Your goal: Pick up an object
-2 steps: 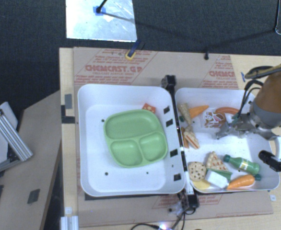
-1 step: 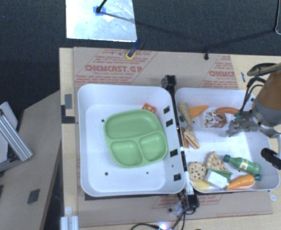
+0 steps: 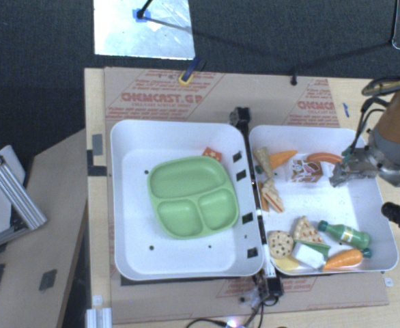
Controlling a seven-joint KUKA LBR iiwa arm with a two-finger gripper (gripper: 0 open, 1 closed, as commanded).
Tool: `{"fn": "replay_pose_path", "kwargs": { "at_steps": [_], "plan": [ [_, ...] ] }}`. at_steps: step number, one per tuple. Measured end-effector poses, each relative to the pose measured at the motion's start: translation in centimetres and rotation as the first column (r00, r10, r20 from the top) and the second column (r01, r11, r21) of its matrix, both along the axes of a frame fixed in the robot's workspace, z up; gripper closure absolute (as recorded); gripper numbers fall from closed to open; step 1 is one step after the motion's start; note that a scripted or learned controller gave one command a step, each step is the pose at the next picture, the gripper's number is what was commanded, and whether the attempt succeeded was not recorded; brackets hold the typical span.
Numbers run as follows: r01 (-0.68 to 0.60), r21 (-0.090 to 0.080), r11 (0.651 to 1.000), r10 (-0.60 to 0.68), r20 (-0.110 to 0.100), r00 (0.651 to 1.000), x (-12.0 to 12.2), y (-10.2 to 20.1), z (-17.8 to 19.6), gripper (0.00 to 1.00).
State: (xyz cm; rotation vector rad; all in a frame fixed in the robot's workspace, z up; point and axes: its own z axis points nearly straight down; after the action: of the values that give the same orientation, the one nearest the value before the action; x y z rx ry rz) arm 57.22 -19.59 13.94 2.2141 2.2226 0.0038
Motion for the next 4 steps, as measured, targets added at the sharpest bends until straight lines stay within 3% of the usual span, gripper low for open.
{"fn": "replay_pose_path", "kwargs": {
  "at_steps": [2, 4],
  "plan": [
    [-0.001, -0.001, 1.000, 0.001, 0.002, 1.000, 0.3, -0.1, 8.8, 1.00],
    [-0.006, 0.003, 1.000, 0.006, -0.004, 1.000, -0.5, 9.8, 7.6, 1.00]
  ]
}}
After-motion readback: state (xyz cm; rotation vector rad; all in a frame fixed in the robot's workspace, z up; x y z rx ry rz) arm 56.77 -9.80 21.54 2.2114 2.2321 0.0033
